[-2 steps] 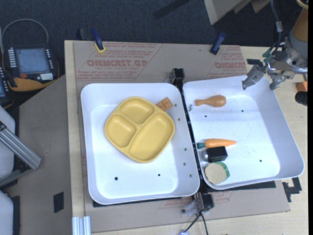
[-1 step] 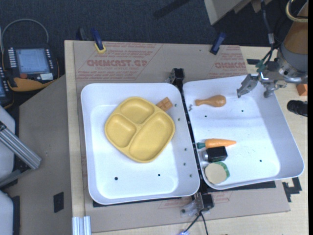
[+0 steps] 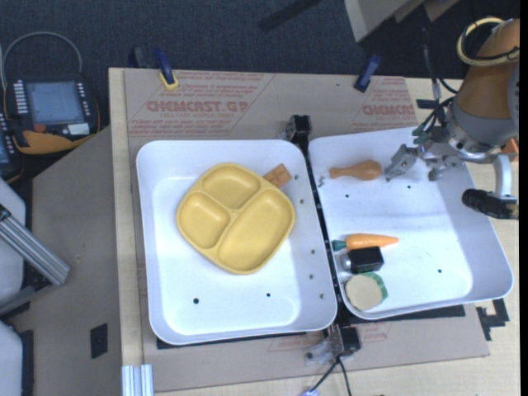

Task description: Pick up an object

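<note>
Gripper [image 3: 419,162], metal fingers spread apart, hovers beside smooth tan drumstick [image 3: 356,171] in glossy right bin [image 3: 487,254].

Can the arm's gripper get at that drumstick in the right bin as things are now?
Probably yes. The gripper hangs just beside the drumstick in the right bin, with bare floor between them; the carrot lies well clear, lower down.
</note>
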{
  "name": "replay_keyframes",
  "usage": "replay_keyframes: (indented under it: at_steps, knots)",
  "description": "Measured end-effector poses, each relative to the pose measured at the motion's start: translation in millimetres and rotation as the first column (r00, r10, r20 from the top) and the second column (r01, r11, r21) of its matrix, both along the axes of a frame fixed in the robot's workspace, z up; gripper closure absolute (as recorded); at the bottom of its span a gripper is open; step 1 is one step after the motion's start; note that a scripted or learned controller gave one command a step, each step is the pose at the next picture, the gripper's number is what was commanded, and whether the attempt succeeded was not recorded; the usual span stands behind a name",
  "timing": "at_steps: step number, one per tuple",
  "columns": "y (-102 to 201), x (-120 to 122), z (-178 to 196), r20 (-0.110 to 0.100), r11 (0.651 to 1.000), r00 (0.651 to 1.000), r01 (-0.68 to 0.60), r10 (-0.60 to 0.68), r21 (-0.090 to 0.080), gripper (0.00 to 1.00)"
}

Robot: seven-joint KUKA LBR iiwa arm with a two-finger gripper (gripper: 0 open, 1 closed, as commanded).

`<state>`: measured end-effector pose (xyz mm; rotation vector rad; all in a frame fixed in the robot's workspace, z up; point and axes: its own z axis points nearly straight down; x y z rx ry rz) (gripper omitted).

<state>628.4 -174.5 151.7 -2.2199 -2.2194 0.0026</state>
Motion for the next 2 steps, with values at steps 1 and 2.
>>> replay_keyframes:
  at_steps: [1, 2]
  knots:
    - [3, 5, -59, 0.005, 1.0, 1.0, -0.002, 0.002, -0.004, 0.0]
    - [1, 8, -42, 0.016, 1.0, 1.0, -0.002, 0.002, -0.008, 1.0]
